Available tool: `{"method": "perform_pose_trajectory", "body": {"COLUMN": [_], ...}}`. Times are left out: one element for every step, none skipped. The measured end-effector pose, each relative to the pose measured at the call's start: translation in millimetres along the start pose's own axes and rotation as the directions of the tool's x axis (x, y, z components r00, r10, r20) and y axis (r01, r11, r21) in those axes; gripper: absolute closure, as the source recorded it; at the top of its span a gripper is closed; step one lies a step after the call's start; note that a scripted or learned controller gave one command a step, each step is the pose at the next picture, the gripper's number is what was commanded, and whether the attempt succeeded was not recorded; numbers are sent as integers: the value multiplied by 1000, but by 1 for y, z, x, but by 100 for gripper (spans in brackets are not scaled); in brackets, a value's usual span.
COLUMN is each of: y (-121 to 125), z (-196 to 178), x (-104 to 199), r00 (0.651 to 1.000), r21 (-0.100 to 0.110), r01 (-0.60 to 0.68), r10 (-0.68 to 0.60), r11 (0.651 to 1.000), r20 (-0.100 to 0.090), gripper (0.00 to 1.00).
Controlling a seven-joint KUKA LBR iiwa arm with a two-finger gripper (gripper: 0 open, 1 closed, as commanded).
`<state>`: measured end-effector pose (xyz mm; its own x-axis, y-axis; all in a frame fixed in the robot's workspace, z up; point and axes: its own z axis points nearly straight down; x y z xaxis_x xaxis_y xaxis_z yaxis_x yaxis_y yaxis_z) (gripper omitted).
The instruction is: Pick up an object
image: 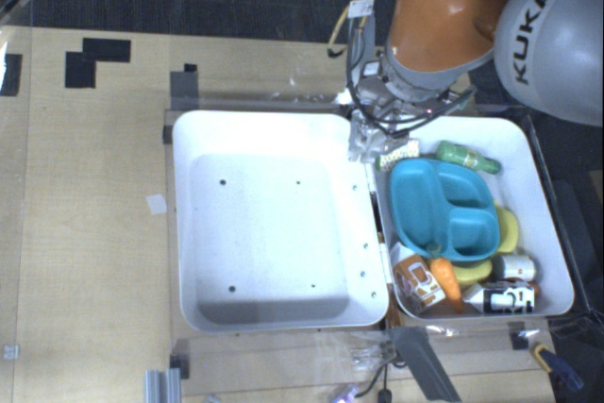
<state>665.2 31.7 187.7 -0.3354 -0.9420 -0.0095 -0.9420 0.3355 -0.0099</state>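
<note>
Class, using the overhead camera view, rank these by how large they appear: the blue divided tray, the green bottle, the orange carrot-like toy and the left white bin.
1. left white bin
2. blue divided tray
3. green bottle
4. orange carrot-like toy, partly hidden, so nearly tied with the bottle.

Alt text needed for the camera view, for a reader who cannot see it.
A grey KUKA arm with an orange band reaches in from the right, its tool low at the far edge where two white bins meet. The right bin holds a blue divided tray, a green bottle, a banana and small packages; the left bin sits beside it.
</note>
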Motion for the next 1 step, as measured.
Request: {"method": "perform_pose_trajectory", "body": {"y": [-23], "z": [-8], "x": [48], "r00": [1000], "r21": [1], "r01": [-18], "r10": [18], "r11": [1000], "r20": [-1], "gripper": [100]}}
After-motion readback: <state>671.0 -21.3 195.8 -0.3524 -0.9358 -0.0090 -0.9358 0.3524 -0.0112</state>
